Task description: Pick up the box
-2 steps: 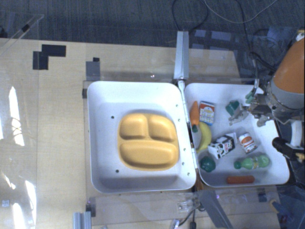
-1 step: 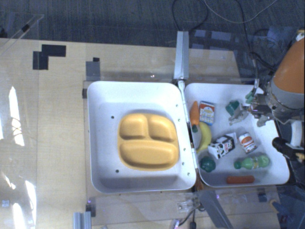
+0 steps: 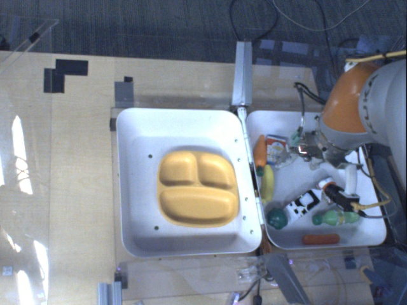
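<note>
Box (image 3: 275, 149) label unreadable — end effector (image 3: 304, 149) just beside it, grip state unclear.

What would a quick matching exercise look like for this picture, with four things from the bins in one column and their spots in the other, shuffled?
Things:
1. yellow compartment tray
2. banana
3. green bottle
4. red sausage

Places:
A. along the right bin's near edge
B. middle of the left bin
C. lying in the right bin's near right part, just above the sausage
D. against the right bin's left wall, below the carrot

Pairs: 1-B, 2-D, 3-C, 4-A
</note>
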Controlling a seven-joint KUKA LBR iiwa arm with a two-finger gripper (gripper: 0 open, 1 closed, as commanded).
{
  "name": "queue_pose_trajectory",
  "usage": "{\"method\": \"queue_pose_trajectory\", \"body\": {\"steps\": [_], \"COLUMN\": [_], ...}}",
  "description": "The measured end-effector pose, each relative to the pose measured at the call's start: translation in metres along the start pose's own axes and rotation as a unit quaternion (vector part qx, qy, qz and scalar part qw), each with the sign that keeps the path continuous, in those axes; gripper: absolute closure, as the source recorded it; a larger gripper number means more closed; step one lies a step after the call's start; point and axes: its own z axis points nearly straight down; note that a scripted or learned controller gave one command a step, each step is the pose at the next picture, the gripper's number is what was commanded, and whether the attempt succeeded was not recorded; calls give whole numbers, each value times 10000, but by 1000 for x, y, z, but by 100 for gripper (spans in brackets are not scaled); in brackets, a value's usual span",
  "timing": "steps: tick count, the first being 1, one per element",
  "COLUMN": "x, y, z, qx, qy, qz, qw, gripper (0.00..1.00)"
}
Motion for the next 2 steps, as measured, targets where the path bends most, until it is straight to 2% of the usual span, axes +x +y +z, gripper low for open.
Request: {"method": "queue_pose_trajectory", "body": {"steps": [1, 2], "x": [-11, -58], "y": [76, 80], "z": [21, -10], "qx": [105, -5], "qy": [3, -5], "qz": [572, 720], "qw": [9983, 9974], "gripper": [0, 0]}}
